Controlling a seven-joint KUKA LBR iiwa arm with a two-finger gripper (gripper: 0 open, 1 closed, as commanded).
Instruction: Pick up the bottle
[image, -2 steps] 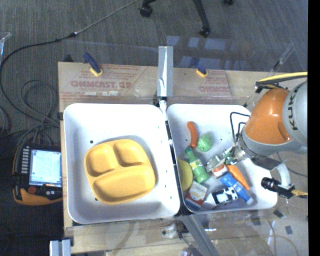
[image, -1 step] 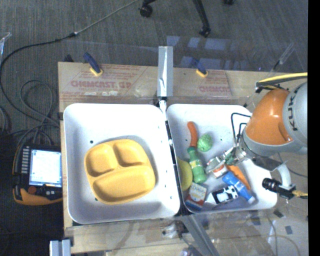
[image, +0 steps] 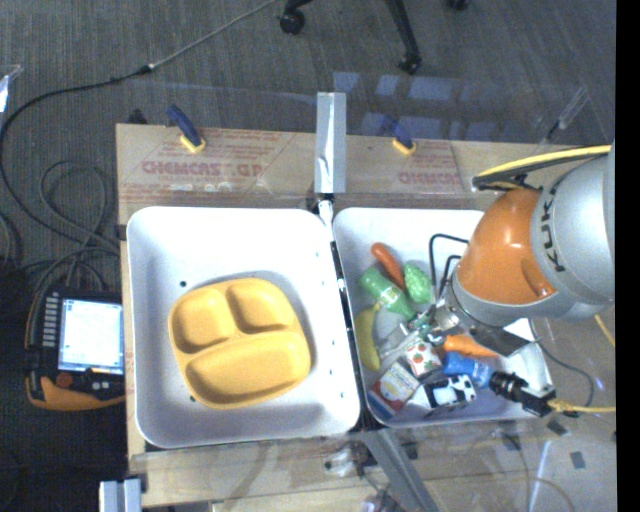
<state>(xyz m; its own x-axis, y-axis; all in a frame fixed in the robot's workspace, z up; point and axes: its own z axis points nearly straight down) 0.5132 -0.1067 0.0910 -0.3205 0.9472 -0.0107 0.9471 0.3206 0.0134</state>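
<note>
A green bottle (image: 386, 293) lies tilted in the right bin (image: 350, 250), near its left wall. The arm, with its orange band (image: 505, 262), reaches in from the right. Its gripper (image: 433, 325) is low over the pile, just right of and below the bottle's near end. Whether it touches the bottle is hidden by the wrist.
An orange carrot (image: 387, 262) and a second green item (image: 418, 284) lie beside the bottle. A yellow banana (image: 368, 340), a small carton (image: 408, 372), another orange piece (image: 468, 347) and blue items (image: 462, 378) crowd the bin's front. The left bin (image: 145, 300) holds a yellow divided plate (image: 238, 338).
</note>
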